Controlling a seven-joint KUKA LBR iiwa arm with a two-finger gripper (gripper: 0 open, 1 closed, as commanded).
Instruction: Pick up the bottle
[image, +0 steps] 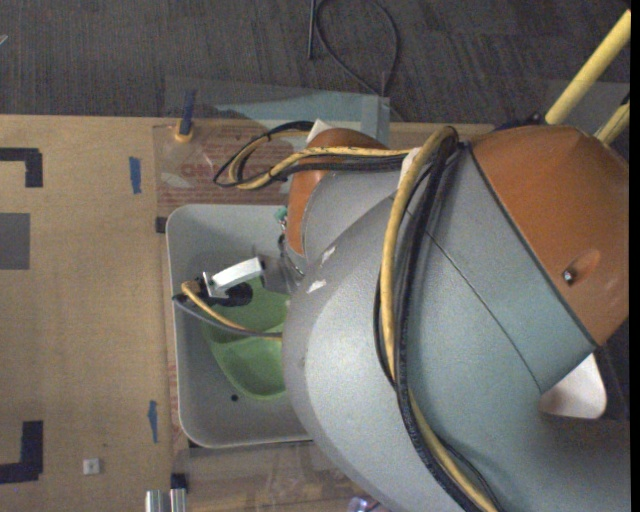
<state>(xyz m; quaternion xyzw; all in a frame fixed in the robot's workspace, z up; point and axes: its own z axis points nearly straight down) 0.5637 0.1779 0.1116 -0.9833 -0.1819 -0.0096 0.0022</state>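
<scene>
My grey arm with its orange band fills the right and middle of the camera view, reaching over the white bin (185, 400). The gripper (284, 262) hangs low over the bin's upper middle, mostly covered by the wrist. Right beneath and to the left of it lies a pale green plastic thing (250, 345) on the bin floor. Its shape is half hidden by the arm, so I cannot tell whether it is the bottle. Whether the gripper touches it is hidden too.
The wooden bench (80, 300) stretches to the left of the bin, with blue tape strips (135, 175) and black corner marks (25, 165). A small dark speck (234, 398) sits on the bin floor. The arm hides the bin's right part.
</scene>
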